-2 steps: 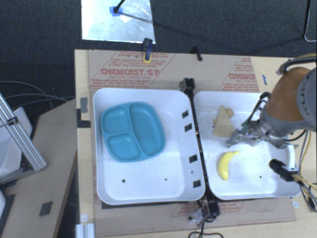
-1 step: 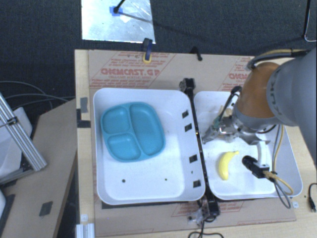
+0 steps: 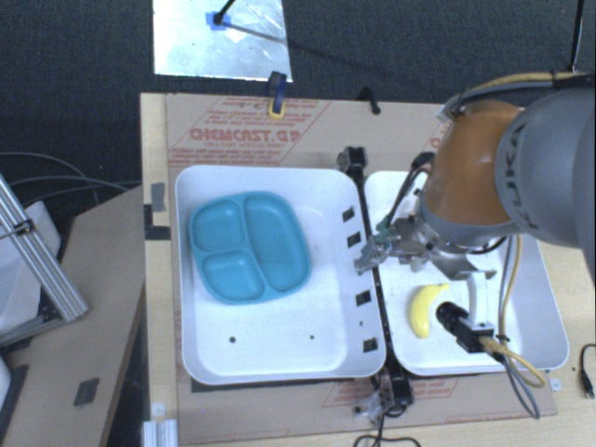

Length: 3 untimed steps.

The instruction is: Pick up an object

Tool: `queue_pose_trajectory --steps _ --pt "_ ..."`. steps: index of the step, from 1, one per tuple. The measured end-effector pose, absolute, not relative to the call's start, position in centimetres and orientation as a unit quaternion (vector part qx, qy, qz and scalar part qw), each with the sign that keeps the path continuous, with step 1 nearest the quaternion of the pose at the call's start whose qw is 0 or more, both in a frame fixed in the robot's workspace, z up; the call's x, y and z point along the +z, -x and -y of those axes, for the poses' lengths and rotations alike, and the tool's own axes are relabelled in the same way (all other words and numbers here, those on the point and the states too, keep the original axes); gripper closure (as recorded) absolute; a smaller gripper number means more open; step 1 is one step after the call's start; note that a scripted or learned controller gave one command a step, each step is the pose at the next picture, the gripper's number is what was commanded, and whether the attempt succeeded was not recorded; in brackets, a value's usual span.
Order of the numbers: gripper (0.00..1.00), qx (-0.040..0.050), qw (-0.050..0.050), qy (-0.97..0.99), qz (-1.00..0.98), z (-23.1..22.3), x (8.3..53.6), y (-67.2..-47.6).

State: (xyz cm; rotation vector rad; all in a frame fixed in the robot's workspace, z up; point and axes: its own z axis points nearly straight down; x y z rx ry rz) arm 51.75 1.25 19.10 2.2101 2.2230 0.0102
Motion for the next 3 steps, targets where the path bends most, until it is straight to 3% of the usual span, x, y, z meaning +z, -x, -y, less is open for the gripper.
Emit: queue_pose_trajectory --steps 1,2,3 --pt "0.0 0.0061 0.003 -0.704 -0.71 -4.8 29.7 -48.8" --pt "0.0 -0.003 -0.003 -0.704 -0.71 -10.4 17.8 -50.4" --pt "0.0 0.0007 0.001 -0.706 -0.708 -11.8 8.1 -49.3"
